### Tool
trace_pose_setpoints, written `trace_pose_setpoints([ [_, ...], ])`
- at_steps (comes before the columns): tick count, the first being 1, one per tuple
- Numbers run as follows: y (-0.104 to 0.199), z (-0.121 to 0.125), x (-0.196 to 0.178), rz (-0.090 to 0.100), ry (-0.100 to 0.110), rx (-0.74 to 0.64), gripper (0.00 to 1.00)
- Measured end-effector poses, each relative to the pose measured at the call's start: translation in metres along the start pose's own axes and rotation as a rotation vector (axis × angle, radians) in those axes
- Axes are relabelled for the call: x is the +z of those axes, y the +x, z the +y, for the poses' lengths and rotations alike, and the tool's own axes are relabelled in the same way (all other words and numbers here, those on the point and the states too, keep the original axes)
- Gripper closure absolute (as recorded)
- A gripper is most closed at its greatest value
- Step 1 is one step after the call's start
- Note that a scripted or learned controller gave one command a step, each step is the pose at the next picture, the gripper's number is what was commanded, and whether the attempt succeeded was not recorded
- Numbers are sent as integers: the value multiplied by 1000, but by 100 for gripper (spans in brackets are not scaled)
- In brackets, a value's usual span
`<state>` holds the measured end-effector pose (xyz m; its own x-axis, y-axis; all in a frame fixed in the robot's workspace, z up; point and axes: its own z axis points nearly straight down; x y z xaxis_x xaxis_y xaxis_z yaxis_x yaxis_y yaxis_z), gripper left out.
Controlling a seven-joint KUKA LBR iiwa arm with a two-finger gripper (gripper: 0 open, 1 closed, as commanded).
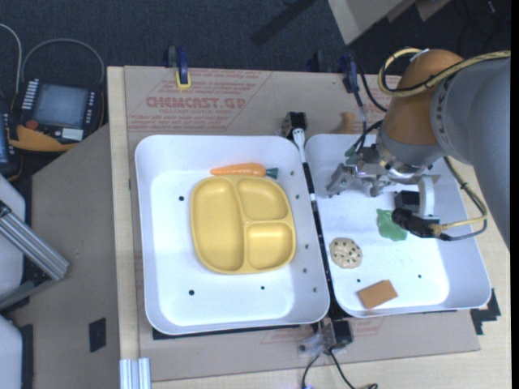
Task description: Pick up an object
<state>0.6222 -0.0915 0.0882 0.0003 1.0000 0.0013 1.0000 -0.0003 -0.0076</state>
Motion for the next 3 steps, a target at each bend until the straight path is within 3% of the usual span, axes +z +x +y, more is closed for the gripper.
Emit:
trace_pose_setpoints([
  [1, 0, 2, -15, -2, -8, 1, 100],
  [3, 9, 21, -124, -3, -16, -3, 100],
])
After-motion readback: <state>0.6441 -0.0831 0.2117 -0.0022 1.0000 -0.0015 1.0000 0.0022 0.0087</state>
